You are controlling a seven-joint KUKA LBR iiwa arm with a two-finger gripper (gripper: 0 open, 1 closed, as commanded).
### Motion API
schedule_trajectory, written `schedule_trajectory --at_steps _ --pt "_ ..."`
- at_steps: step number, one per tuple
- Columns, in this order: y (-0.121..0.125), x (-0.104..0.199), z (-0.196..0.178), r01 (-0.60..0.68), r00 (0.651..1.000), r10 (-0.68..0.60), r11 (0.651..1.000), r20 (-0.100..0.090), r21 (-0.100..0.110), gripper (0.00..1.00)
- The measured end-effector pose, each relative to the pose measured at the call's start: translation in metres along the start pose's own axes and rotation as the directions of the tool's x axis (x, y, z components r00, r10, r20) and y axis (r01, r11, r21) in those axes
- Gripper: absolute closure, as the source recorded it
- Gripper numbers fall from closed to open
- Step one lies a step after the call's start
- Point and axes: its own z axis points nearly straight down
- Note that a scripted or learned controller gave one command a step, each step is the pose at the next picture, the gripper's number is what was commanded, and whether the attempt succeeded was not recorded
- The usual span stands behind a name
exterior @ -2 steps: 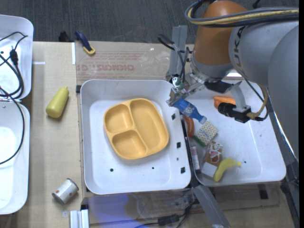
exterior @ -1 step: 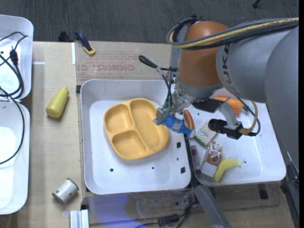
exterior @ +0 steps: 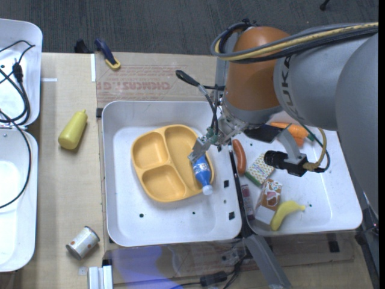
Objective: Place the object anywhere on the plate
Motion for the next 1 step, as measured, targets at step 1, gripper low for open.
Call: schedule_trajectory --at_steps 1 --pt "-0.0609 -0.0102 -0.0058 -0.069 0.998 0.069 0.998 0.000 0.000 0.00"
